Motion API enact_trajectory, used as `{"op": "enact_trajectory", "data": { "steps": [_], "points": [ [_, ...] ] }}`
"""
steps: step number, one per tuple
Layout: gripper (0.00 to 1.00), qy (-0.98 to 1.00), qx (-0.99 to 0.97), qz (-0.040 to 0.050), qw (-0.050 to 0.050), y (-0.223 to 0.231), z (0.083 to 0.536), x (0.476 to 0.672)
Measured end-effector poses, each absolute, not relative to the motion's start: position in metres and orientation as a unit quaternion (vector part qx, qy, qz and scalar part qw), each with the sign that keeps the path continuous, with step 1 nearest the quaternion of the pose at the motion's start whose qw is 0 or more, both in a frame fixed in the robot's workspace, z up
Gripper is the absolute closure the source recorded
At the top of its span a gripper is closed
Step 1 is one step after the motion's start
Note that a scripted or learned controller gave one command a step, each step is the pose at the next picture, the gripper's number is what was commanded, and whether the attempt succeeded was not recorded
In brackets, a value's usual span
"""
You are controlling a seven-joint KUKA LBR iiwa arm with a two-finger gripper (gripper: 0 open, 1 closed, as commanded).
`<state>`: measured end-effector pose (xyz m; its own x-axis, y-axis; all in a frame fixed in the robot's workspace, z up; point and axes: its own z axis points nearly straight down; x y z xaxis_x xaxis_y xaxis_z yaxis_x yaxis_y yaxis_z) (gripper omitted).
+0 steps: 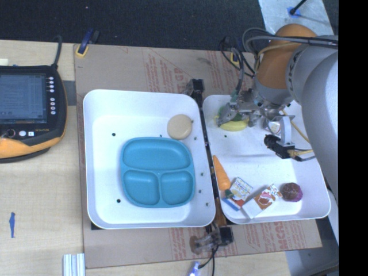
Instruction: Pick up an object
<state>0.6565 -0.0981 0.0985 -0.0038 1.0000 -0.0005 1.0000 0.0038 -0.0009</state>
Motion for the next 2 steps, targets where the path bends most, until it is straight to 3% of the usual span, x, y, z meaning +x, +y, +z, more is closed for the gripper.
{"op": "enact_trajectory", "data": {
  "steps": [2],
  "points": [
    [0.0, -0.709, -0.706, 0.0007, 0.0, -0.0981, 0.0984, 0.6564]
  ]
}}
